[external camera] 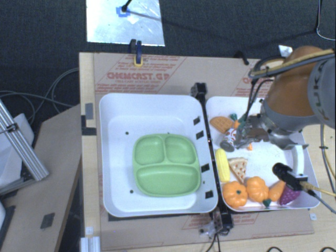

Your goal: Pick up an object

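Partly hidden: carrot (pixel 276 190), purple toy (pixel 288 196) in right bin (pixel 262 159)

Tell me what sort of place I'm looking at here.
Most likely a robotics lab test bench, not a kitchen. A grey and orange robot arm reaches over a white bin of toy food, such as a pumpkin and a corn cob, and aluminium framing stands at the bench's side.

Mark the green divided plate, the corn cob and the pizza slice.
green divided plate (pixel 167 178): camera view, bare floor of its large compartment.
corn cob (pixel 222 165): camera view, middle of the cob.
pizza slice (pixel 239 168): camera view, middle of the wedge.
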You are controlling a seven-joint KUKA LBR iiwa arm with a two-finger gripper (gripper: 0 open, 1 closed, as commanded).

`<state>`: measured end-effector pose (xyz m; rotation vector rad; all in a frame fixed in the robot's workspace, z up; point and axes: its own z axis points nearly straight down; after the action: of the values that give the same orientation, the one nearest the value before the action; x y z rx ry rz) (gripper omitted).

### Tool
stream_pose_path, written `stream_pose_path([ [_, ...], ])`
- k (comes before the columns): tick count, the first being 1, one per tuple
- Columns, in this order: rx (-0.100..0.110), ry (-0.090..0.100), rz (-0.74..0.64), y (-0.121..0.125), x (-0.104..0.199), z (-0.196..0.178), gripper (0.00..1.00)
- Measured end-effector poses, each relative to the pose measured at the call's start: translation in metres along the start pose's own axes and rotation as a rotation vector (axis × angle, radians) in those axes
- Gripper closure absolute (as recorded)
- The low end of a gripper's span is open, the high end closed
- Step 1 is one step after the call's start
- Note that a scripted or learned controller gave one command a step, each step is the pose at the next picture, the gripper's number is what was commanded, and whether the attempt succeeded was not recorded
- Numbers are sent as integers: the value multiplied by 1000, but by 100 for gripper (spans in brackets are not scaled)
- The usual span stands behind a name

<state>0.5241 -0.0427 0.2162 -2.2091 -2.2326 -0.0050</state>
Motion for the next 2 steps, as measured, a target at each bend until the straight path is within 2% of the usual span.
stream_pose_path([
  [1, -2, 0, 0, 22, 54, -16, 100],
  [2, 2, -2, 4, 24, 65, 2, 100],
])
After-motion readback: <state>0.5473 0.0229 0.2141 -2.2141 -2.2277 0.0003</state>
